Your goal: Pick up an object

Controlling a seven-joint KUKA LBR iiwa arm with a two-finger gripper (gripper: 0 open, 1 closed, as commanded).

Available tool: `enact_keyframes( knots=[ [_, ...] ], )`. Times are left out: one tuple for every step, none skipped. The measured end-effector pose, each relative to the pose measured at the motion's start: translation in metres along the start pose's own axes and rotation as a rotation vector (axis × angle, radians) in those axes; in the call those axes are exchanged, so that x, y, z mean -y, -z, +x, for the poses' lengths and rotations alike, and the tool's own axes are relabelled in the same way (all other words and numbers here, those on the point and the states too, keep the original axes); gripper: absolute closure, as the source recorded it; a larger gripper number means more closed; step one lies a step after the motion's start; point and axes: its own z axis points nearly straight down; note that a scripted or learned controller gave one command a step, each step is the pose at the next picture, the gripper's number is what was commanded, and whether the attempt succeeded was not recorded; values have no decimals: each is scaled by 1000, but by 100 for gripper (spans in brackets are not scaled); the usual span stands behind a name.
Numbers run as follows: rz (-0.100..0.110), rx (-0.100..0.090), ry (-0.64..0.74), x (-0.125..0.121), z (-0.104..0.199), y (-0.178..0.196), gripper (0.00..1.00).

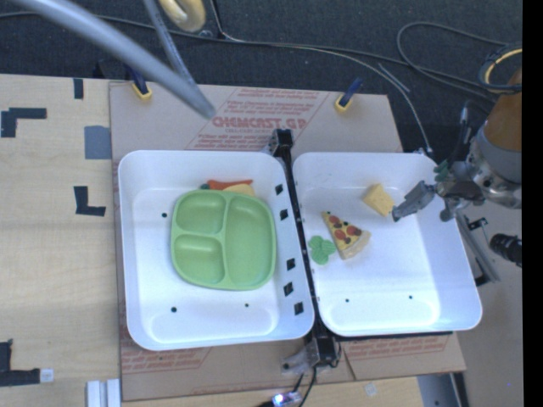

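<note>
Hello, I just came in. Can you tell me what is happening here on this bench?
A grey robot arm reaches in from the right, and its pincer hangs over the right bin, close to a yellow block. It holds nothing. A pizza slice toy and a small green piece also lie in that bin. The left bin holds a green divided plate with something orange and yellow tucked behind its far edge. Nothing is picked up yet.

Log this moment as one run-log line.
gripper: over right bin, beside yellow block, nothing seen held | pizza slice, green piece: right bin | green tray: left bin
</note>
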Motion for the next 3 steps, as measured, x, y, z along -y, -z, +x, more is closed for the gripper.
enact_keyframes(
  knots=[
    [-10, 2, 3, -2, 0, 5, 0],
    [-4, 2, 2, -2, -2, -59, 0],
    [-5, 2, 2, -2, -7, -104, 0]
  ],
)
